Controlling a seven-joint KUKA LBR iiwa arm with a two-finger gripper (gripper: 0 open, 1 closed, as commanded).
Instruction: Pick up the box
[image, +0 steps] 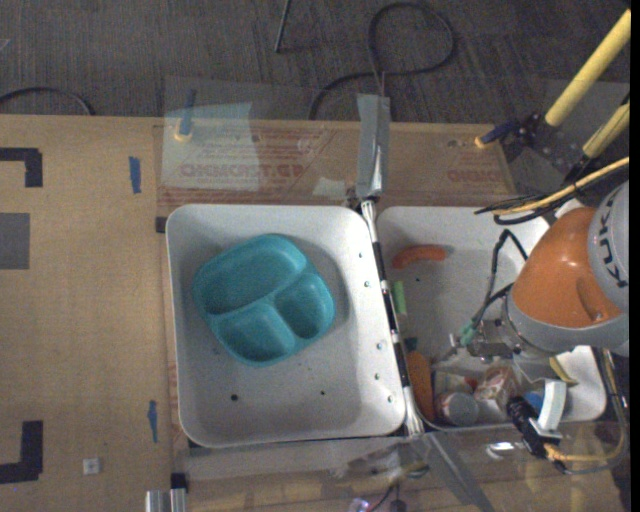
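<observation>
Camera view: I see the arm (570, 275) hanging over the right bin (440, 215), with the gripper (478, 345) low above a heap of small items.
Gripper state: I cannot tell whether it is apart or closed.
Box: probably the pale printed pack (491, 383) in that heap, at the bin's near end.
Box axis: half buried, so heading unreadable.
Risk: neighbours crowd it – I could clamp the wrong item, or nothing.

Right bin's near corner is getting buried under the arm

The arm (570, 290) is covering much of the right bin (440, 300), and the jumbled items (465, 395) beneath it are blurring together; the frame's right edge is cutting the arm off.
</observation>
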